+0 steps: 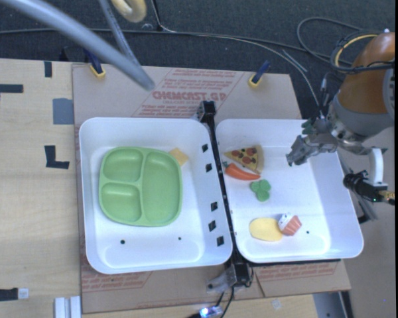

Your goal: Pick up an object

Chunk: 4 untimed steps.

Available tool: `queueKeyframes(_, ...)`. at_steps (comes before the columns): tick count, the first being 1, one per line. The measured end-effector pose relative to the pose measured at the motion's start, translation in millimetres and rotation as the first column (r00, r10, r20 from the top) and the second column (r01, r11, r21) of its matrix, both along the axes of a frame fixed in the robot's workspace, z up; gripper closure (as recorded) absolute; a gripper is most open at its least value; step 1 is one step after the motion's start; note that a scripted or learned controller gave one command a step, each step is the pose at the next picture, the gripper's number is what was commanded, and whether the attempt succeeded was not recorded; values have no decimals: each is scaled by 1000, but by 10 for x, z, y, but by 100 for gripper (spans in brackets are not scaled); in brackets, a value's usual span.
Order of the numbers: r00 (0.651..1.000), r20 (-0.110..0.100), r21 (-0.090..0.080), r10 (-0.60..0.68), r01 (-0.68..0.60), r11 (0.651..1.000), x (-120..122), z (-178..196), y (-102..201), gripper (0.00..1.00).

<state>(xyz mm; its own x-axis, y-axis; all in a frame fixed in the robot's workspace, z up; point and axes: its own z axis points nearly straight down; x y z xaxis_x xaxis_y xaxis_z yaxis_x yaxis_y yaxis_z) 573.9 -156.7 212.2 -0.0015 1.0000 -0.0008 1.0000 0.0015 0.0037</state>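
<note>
"CHEMCAST GP" is printed in red on the cardboard sheet [186,93] at upper centre. The tool [297,154] is seen above the right bin [331,197], right of the pizza slice [245,156]; its state cannot be told.

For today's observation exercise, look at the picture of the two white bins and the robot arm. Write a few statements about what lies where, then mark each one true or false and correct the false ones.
1. The green divided plate lies in the left bin. True.
2. The pizza slice lies on the green divided plate. False: it lies in the right bin, beside the orange carrot.
3. The end effector is above the right bin. True.
4. The end effector holds the green broccoli piece. False: that piece lies on the bin floor, apart from the end effector.
5. The yellow lemon-shaped toy lies in the left bin. False: it lies in the right bin, near its front edge.
</note>
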Motion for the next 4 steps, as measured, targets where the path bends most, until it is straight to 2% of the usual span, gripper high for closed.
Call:
queueKeyframes(1, 1000, -1, 0, 0, 0, 1000, 8, 361, 4, 100)
queueKeyframes(3, 1000, -7, 1, 3, -3, 1000, -181, 83, 1034, 100)
queueKeyframes(4, 1000, -7, 2, 6, -6, 1000, -270, 47, 1665, 100)
